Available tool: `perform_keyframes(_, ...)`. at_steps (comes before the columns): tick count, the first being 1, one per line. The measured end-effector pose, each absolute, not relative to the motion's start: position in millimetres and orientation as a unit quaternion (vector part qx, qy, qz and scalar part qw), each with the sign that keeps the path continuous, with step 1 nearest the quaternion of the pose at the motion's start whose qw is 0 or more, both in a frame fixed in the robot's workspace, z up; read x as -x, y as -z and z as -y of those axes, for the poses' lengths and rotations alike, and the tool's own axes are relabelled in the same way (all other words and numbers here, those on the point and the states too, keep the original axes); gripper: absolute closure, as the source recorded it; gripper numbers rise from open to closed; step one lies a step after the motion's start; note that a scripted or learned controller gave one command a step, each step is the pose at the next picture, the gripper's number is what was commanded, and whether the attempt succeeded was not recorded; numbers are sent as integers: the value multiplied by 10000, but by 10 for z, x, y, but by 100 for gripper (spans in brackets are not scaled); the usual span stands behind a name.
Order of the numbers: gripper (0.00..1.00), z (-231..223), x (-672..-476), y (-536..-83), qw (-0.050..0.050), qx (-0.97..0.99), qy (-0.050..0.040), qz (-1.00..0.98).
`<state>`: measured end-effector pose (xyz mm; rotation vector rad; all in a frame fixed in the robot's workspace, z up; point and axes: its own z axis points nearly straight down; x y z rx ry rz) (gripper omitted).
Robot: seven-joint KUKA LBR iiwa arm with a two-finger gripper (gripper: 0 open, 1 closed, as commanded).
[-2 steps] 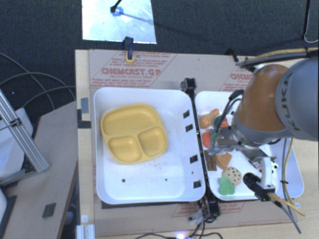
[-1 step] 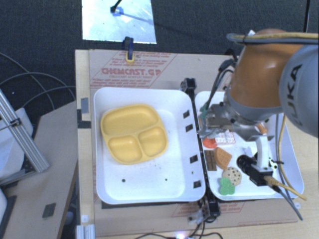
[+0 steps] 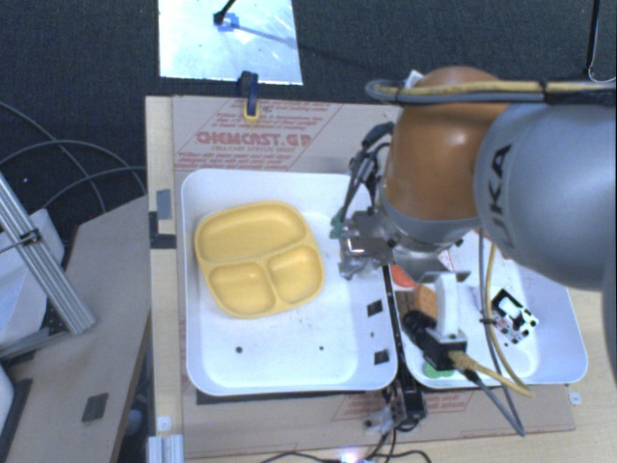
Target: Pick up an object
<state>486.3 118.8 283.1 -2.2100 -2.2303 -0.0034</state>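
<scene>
Hand (image 3: 352, 249) hovers beside the yellow three-compartment plastic tray (image 3: 258, 257); grip state unclear — best descend squarely over its rim.

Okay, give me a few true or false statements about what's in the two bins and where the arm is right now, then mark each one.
1. A yellow divided plate lies in the left bin. True.
2. The plate has three compartments. True.
3. The plate lies in the right bin. False: it lies in the left one.
4. The arm reaches in from the left. False: it comes from the right.
5. The plate is round and blue. False: it is yellow with rounded corners.
</scene>
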Motion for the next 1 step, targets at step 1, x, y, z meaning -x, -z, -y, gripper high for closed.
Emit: perform_keyframes(1,100,-1247,-5250,-3194,-20,7051,29,7091)
